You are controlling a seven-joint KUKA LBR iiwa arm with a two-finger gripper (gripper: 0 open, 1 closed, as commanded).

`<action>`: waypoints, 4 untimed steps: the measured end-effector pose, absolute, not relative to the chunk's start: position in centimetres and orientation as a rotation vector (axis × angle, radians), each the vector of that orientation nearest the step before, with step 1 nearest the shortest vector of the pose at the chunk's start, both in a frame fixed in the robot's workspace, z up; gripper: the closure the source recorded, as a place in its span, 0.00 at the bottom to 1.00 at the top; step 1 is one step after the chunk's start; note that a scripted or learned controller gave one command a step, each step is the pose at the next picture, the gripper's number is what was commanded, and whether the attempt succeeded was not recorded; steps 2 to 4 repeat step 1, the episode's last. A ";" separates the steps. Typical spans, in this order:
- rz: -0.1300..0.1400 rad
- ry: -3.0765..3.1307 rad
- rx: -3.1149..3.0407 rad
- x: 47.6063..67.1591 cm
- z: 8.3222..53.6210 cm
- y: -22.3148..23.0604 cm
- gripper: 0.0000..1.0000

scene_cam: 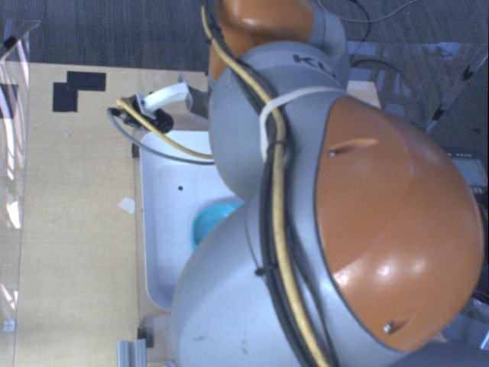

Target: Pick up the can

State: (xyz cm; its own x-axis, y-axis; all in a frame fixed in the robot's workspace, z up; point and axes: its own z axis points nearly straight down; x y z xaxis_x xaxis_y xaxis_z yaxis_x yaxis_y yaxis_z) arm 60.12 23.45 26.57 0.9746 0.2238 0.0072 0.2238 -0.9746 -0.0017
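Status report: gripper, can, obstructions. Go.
Gripper state: cannot tell. Arm blocks most of the white bin. Can unconfirmed; a light-blue object peeks out beside the arm.

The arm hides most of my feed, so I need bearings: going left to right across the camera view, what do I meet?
Black tape mark → bare wooden bench → white bin → blue object in the bin → grey and orange arm.

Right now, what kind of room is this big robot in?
Probably a robot lab or workshop. A big grey and orange robot arm leans over a white bin on a wooden bench, with cables trailing and grey carpet behind.
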 end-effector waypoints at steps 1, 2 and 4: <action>-0.004 -0.321 -3.124 60.5 25.0 23.5 1.00; -0.004 -0.321 -3.124 60.5 25.0 23.5 1.00; -0.004 -0.321 -3.124 60.5 25.0 23.5 1.00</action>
